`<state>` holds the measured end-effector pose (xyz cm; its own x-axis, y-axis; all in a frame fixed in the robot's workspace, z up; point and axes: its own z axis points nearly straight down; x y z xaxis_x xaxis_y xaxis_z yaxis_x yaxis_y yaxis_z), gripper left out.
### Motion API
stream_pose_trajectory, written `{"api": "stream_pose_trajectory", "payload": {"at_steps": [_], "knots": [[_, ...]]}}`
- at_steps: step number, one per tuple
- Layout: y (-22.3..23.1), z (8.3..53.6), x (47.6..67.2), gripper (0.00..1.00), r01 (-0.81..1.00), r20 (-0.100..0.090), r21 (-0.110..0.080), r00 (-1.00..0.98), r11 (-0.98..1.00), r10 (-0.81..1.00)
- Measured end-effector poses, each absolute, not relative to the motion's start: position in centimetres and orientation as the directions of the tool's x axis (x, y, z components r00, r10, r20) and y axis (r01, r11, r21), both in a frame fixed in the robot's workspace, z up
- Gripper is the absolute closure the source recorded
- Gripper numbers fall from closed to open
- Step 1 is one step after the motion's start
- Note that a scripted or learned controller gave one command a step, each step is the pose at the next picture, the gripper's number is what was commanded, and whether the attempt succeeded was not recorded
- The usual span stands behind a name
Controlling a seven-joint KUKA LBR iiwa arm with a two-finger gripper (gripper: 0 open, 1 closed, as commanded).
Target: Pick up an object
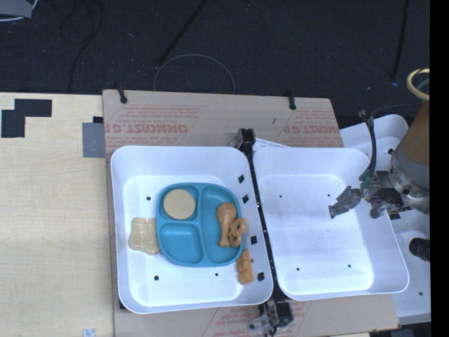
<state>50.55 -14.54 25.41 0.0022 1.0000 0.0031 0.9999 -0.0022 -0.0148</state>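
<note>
In the left bin (126, 188), a blue sectioned plate (193, 241) holds a tan disc (178, 203) and pretzel (230, 225). The pincer (344, 203) hovers over the right bin (309, 272), grip unclear.

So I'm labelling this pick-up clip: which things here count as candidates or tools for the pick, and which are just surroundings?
For the job:
- gripper, over the right bin
- round beige piece on the blue tray
- brown twisted piece
- pale piece
- small brown piece
- left bin

Just surroundings:
- cardboard sheet
- cables
</note>
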Motion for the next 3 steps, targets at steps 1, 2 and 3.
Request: {"api": "stream_pose_trajectory", "payload": {"at_steps": [1,2,3], "knots": [[-14.5,26.0,50.7,0.00,1.000,0.001,-0.004,0.000,0.000,1.000],[-14.7,20.2,51.6,0.00,1.000,0.002,-0.007,0.000,0.000,1.000],[-14.2,15.6,52.2,0.00,1.000,0.002,-0.007,0.000,0.000,1.000]]}}
